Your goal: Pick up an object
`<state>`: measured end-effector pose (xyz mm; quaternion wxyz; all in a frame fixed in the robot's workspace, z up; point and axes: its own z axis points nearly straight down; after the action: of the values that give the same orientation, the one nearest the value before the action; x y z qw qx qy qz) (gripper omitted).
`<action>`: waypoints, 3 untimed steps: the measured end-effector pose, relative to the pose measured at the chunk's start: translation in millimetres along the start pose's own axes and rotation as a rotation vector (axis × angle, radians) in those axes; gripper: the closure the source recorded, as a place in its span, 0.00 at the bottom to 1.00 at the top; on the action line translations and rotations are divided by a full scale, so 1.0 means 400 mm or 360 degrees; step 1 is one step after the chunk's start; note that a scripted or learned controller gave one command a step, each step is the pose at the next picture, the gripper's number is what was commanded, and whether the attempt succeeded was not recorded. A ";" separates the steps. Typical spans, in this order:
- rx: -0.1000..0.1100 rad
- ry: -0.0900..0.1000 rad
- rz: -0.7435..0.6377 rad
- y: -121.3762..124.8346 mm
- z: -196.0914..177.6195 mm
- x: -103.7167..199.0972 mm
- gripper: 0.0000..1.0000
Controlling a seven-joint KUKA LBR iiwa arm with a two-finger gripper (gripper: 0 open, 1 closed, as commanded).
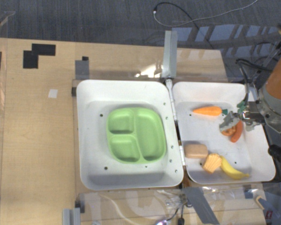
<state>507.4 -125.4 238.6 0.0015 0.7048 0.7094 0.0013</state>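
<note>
As I look down across the counter from left to right, this is what lies before me:

Left bin: a shallow white tray holding a green divided plate, which sits near its middle with three compartments.

Right bin: a second white tray just beside the first, carrying all the small items.

Carrot: orange, lying flat toward the far side of the right bin.

Tan block: a rounded beige piece near the right bin's left wall.

Yellow ridged piece: just right of the tan block, touching the banana at the near edge.

Red-orange item: directly under my fingertips, right of the carrot.

My gripper: low over the right bin, fingers spread around the red-orange item's upper end; I cannot tell whether they touch it.
</note>
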 end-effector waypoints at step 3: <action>-0.0001 -0.0001 0.0275 0.170 0.269 -0.140 0.00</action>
<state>576.0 -181.1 131.2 0.0019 0.7633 0.6460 0.0015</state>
